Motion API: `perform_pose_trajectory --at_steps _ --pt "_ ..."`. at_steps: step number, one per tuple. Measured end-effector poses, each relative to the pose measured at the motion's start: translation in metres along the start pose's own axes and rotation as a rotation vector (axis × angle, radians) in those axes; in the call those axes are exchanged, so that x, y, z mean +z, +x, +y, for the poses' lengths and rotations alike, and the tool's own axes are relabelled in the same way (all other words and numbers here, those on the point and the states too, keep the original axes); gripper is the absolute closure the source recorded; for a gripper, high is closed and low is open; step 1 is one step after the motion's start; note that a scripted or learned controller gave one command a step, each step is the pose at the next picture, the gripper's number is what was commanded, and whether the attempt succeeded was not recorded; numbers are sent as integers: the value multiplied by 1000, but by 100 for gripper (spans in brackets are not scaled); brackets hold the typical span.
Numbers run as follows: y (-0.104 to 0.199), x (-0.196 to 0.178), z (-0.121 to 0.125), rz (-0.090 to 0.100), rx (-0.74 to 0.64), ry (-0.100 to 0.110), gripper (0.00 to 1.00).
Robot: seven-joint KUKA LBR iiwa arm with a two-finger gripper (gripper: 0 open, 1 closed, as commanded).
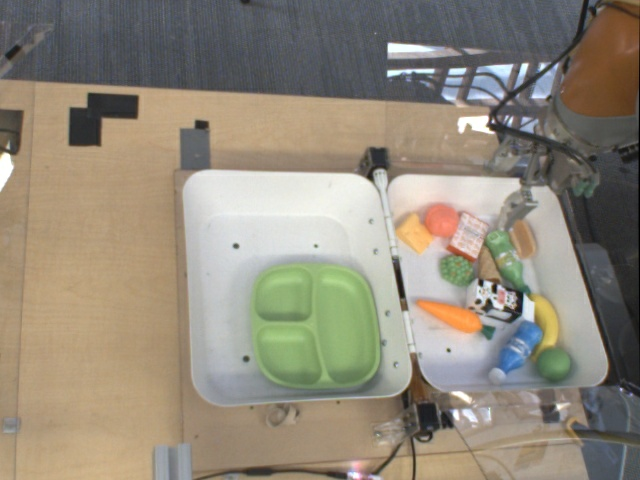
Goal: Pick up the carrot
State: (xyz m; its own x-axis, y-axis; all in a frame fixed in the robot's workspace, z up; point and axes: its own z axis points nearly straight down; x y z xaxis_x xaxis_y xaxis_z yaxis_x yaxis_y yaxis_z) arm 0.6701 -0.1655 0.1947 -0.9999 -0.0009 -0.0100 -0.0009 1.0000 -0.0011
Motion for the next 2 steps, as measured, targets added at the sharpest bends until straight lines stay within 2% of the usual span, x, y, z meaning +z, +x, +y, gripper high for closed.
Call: perform_pose_trajectory --at_steps 1,2 --pt "58 77 88 6 -36 -5 0" --pt "130 4 123 -4 -114 -2 0"
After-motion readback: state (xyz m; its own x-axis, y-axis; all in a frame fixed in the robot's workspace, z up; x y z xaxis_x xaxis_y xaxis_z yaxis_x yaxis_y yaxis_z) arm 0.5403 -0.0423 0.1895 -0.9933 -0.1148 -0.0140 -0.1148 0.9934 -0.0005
